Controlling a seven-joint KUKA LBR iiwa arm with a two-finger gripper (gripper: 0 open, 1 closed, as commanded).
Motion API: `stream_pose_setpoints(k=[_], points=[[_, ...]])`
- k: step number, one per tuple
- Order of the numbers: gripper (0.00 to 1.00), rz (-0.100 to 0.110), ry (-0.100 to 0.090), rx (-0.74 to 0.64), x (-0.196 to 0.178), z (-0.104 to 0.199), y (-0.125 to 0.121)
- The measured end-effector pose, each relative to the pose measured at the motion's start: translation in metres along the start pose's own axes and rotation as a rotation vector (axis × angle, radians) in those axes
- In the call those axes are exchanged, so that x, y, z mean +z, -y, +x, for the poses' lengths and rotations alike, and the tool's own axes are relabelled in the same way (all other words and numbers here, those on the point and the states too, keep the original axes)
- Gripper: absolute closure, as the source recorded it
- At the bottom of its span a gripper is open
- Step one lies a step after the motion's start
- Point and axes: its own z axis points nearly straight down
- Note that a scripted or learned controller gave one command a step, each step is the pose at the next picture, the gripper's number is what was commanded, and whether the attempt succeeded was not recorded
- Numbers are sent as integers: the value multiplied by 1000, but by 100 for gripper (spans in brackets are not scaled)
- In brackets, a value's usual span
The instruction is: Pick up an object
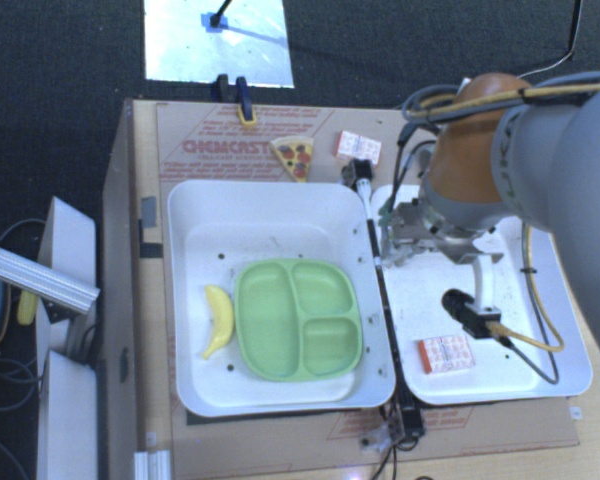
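The left bin [195, 298], smooth white plastic with rounded corners, holds a pale green divided plate [298, 319] of three compartments and a curved yellow banana [218, 320] just beside the plate's left rim. In the right bin [570, 368], a small red-and-white printed packet [445, 353] lies flat near the front wall (open floor around it). The gripper [400, 240] hangs over the right bin's left edge; its state cannot be told.

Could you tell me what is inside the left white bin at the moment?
The left white bin holds a green divided plate and a yellow banana lying beside the plate's left edge. Whatever might be under the plate is covered.
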Motion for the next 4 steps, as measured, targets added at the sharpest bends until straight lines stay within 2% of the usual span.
stream_pose_setpoints(k=[1,2,3,4], points=[[0,0,1,1,0,-1,0],[0,-1,3,3,-3,-88,-29],[0,0,1,4,100,-92,-20],[0,-3,3,2,62,-131,-79]])
